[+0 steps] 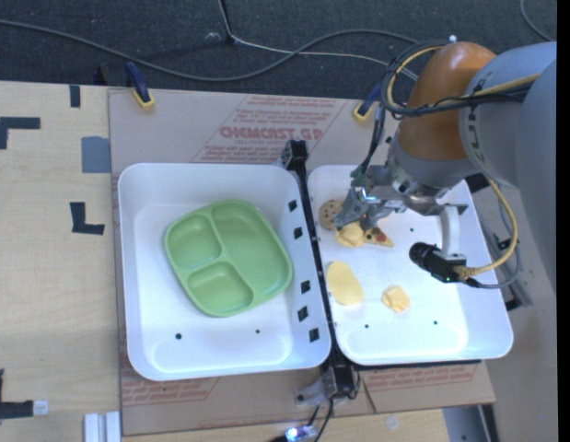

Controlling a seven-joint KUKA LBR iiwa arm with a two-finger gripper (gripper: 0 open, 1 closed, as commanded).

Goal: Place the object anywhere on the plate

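Note:
A green plate (227, 256) with three compartments lies in the left bin (142, 274). In the right bin (469, 334), my gripper (361, 212) hangs low over a small cluster of toy food at the bin's upper left. That cluster holds a brown cookie (329, 214), a yellow piece (350, 236) and a pizza-like slice (380, 238). My gripper sits just above the yellow piece, and nothing shows clearly between the fingers.
A pale yellow lemon-like piece (344, 284) and a small yellow piece (395, 298) lie lower in the right bin. A black divider (308, 247) runs between the bins. A black cable connector (432, 260) hangs beside the arm.

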